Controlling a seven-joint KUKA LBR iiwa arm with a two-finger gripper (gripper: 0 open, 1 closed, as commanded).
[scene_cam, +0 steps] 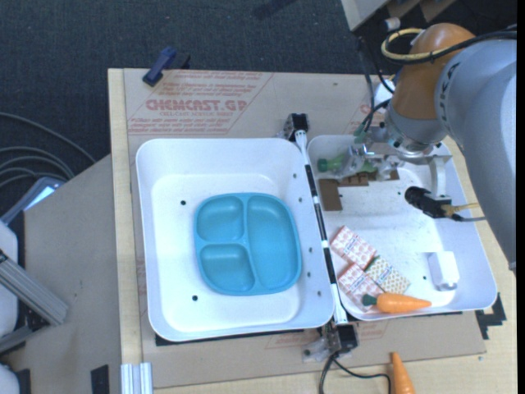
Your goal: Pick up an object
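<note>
Surface (131,220): carries both bins.
Left bin (164,162), w/ blue divided plate (246,240): well left of end effector (363,161).
Right bin (467,253): end effector sits low over its far-left corner. Open or closed, can't tell.
Patterned packets (354,249): near, camera-side.
Carrot (402,304): farther that way.
Brown block (330,194): just beside, left and camera-side. Likeliest pick; prob. light, stiff. Take across narrow sides.
Green item (327,164): just left, too small to ID.

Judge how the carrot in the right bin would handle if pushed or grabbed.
The carrot looks round and tapered, so a push would probably roll it in a curve. Its smooth skin suggests a stiff, light toy that may slip from a pinch.
</note>
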